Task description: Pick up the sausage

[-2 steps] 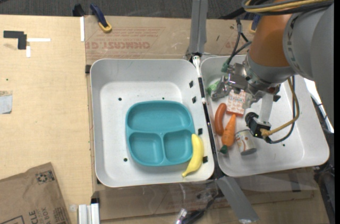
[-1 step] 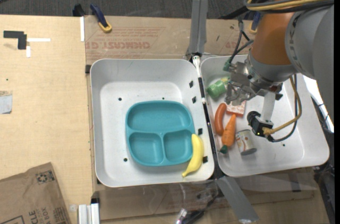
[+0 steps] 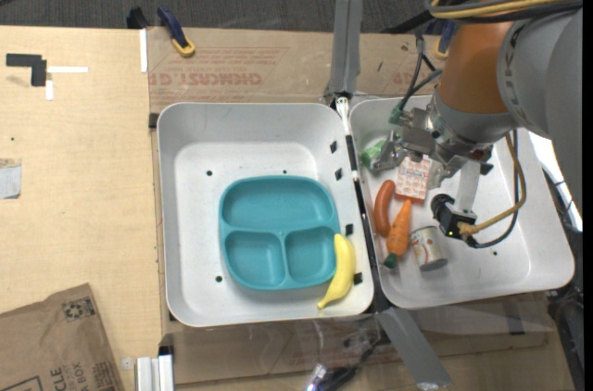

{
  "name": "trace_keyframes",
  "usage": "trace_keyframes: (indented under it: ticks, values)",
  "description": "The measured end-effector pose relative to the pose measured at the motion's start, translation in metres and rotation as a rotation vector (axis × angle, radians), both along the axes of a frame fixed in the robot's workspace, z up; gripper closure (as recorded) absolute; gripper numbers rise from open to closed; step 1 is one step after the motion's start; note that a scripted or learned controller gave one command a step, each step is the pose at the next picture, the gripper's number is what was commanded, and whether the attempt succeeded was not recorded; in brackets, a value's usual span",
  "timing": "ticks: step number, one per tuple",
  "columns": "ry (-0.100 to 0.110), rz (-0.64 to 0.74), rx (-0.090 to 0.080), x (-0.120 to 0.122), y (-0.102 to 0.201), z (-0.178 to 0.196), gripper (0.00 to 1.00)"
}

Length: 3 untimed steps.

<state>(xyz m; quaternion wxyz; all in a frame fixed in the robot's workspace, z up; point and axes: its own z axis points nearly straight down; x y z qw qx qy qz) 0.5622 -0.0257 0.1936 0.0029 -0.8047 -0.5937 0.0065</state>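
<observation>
The hand [image 3: 435, 159] of the grey arm with the orange band [image 3: 477, 56] hangs over the right white bin [image 3: 547, 255], in the right half of the frame. Whether it is wide or narrow cannot be told from this angle, because the wrist and cables cover it. A black fitting with a small green light [image 3: 448, 219] sits below it, joined to a yellow cable [image 3: 505, 218] that loops over the bin floor.

The sausage, a reddish-orange oblong piece [image 3: 382, 206], lies on the floor of the right bin near its left wall, down and to the left of the hand and apart from it. Just beside the sausage on its right lies an orange carrot with a green tip [image 3: 398, 232], tilted. A white and red patterned packet [image 3: 413, 179] lies above the carrot, close under the hand. A green item [image 3: 378, 154] rests at the upper left of this bin. A small grey cylindrical can [image 3: 429, 248] lies to the right of the carrot.

The left white bin [image 3: 176, 195] holds a teal three-compartment plastic plate [image 3: 278, 232]. A yellow banana [image 3: 340, 271] lies against the plate's lower right edge.

Both bins rest on the tabletop [image 3: 74, 195]. A brown cardboard piece [image 3: 56, 343] lies in the lower left of the frame.
</observation>
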Motion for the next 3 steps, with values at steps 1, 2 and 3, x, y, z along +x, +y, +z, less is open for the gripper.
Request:
trace_keyframes:
  ticks: [1,2,3]
  values:
    - [-0.007,-0.019,0.001,0.005,-0.001,-0.005,0.00]
    - [-0.009,-0.044,0.001,0.008,0.007,-0.005,0.00]
    - [-0.009,-0.087,0.001,0.010,0.013,-0.005,0.00]
